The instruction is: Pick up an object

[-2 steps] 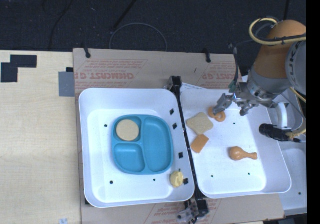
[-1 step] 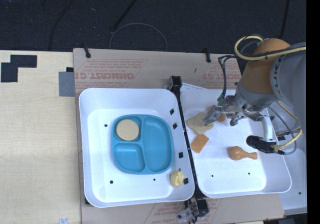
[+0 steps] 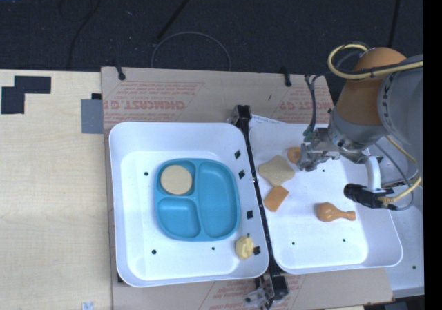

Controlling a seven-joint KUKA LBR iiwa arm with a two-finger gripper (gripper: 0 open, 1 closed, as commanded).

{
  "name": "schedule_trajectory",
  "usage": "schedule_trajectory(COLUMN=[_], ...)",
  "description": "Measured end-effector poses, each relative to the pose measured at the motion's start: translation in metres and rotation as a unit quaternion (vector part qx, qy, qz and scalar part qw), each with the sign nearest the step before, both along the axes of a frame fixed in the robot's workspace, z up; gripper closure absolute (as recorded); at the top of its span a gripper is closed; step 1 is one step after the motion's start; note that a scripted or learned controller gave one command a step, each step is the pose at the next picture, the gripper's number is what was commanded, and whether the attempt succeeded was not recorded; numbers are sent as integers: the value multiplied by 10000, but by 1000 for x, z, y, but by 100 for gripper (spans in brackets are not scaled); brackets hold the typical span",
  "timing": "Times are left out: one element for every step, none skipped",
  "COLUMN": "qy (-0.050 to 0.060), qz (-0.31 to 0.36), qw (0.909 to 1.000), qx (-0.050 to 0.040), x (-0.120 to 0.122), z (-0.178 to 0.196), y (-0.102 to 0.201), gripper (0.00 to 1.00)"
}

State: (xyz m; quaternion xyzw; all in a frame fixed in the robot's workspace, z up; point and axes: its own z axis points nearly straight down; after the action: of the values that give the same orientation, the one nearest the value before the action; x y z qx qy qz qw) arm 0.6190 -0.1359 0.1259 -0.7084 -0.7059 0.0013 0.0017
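We see two shallow white bins side by side on the surface, the left bin [image 3: 131,163] and the right bin [image 3: 376,250], touching along a dark central divider. The arm [image 3: 394,105] comes in over the right bin's far right corner, its orange band [image 3: 362,91] above the wrist. The end effector [image 3: 312,153] hangs low over the far part of the right bin, near its far edge and toward the divider side. We cannot tell how far it is open, since the fingers are lost in dark clutter from this slant, and nothing is plainly seen between them.

Just beside the end effector, toward the divider, a small orange piece [image 3: 295,155] lies partly hidden. Near it, a pale tan slice [image 3: 276,170] rests close to the divider, and an orange wedge [image 3: 275,198] lies just beside the slice on the near side, possibly touching it. A drumstick-shaped orange item [image 3: 334,213] lies toward the middle of the right bin, well apart from the wedge.

In the left bin, a blue divided tray [image 3: 214,198] sits around the middle, with a round tan disc [image 3: 175,179] in its far left compartment. A small yellow lump [image 3: 244,246] rests in the left bin's near right corner, beside the divider.
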Motion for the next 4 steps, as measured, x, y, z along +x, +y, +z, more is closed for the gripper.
schedule_trajectory(qy=[-27, -43, -13, -6], qz=[-10, 22, 28, 40], qw=[10000, 10000, 10000, 10000], qx=[-6, -9, -3, 10], x=[2, 3, 3, 1], z=[45, 109, 107, 114], y=[-7, -8, -8, 48], gripper=[100, 100, 100, 100])
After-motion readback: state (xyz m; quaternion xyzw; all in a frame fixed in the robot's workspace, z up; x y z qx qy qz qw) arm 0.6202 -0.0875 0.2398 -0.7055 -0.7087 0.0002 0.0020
